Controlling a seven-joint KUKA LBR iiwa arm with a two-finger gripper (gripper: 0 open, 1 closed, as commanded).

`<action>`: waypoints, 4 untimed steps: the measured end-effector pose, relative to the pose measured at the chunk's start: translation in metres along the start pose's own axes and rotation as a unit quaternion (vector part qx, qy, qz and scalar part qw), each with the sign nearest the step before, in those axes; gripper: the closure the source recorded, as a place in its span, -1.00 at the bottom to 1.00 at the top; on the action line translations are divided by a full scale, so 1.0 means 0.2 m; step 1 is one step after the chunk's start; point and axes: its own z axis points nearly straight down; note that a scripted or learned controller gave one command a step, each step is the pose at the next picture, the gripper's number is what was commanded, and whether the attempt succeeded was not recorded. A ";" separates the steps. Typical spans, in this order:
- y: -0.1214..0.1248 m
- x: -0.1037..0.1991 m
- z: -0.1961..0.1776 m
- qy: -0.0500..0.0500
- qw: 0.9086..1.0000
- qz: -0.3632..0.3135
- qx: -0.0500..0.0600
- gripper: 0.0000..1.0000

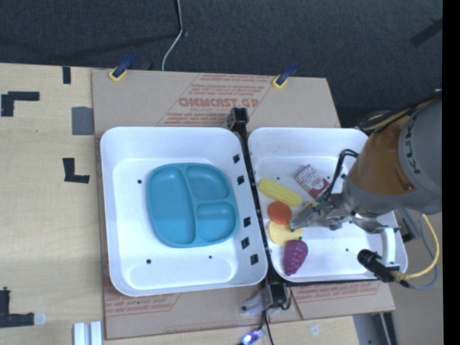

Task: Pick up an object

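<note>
Pincer (302, 218) hovers low right by the orange toy fruit (279, 211), can't tell its opening; next it needs a clean closing.

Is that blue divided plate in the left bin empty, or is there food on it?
Empty. The blue plate lies flat in the left bin, its three compartments bare; the toy foods, like the purple grapes, are in the right bin.
</note>
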 end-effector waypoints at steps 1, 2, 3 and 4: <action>0.01 0.00 -0.06 -0.001 1.000 -0.001 -0.002 1.00; 0.01 -0.03 -0.27 -0.001 1.000 -0.001 -0.002 1.00; 0.05 -0.06 -0.56 -0.001 1.000 -0.001 -0.003 1.00; 0.06 -0.06 -0.76 -0.001 1.000 -0.001 -0.002 1.00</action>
